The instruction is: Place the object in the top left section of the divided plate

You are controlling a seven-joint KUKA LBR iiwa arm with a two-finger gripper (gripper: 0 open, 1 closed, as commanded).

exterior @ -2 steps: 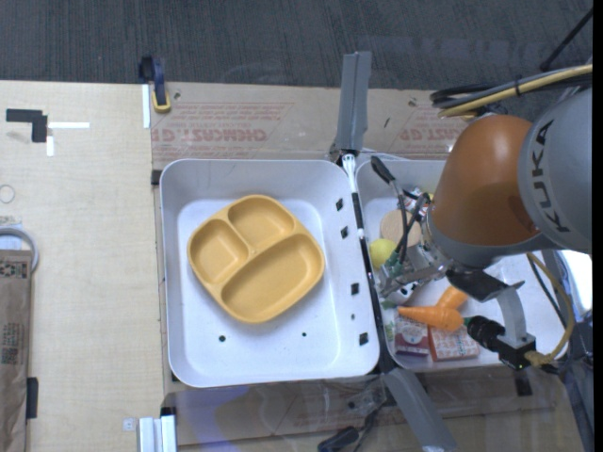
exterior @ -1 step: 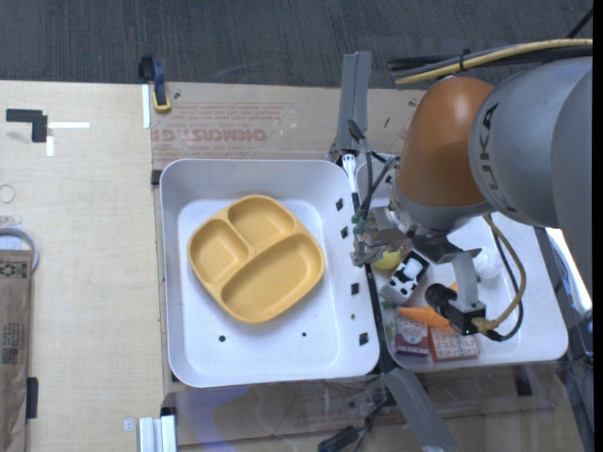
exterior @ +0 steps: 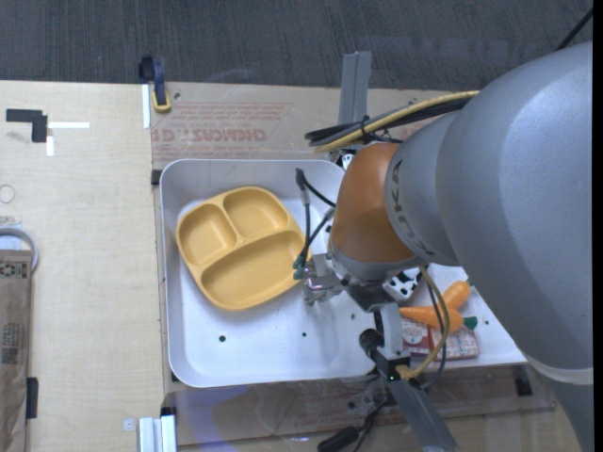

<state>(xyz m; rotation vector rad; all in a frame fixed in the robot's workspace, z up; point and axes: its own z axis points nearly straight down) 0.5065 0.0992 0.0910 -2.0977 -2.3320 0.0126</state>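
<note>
A yellow divided plate [exterior: 188,252] lies tilted in the left white bin [exterior: 245,356], with two small sections on its upper side and one large section below. All three sections look bare. My gripper [exterior: 317,286] hangs just off the plate's right rim, low over the bin floor, under the orange wrist band [exterior: 369,210]. I see nothing held at its tip. An orange carrot-shaped object [exterior: 445,307] lies in the right bin, partly hidden by the arm.
The big grey arm [exterior: 509,196] covers most of the right bin. Beside the carrot lie a flat printed packet [exterior: 458,345] and a black-and-white item [exterior: 405,284]. Cables [exterior: 396,113] run along the back. Bare bin floor stretches below the plate.
</note>
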